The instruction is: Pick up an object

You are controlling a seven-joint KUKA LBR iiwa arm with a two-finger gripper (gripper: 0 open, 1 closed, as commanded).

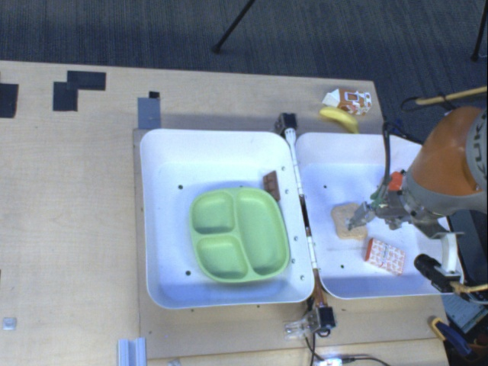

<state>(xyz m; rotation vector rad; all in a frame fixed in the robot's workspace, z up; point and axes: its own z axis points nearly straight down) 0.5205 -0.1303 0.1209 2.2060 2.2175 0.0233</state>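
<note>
In the right bin (335,158) lies a tan, bread-like slice (345,221) left of centre, and a red-and-white patterned packet (385,255) lies flat to its lower right. My gripper (367,215) is low over the right edge of the tan slice, reaching in from the right under the orange band (446,162) of the arm. Whether it touches the slice is unclear. The left bin (164,204) holds a green divided plate (239,235), with a small brown piece (271,181) at the plate's upper right.
The ridge between the two bins (299,204) runs just left of the tan slice. On the bench behind the right bin lie a yellow banana (338,117) and a small orange-and-white packet (351,100). Cables and a connector (316,320) sit at the front edge.
</note>
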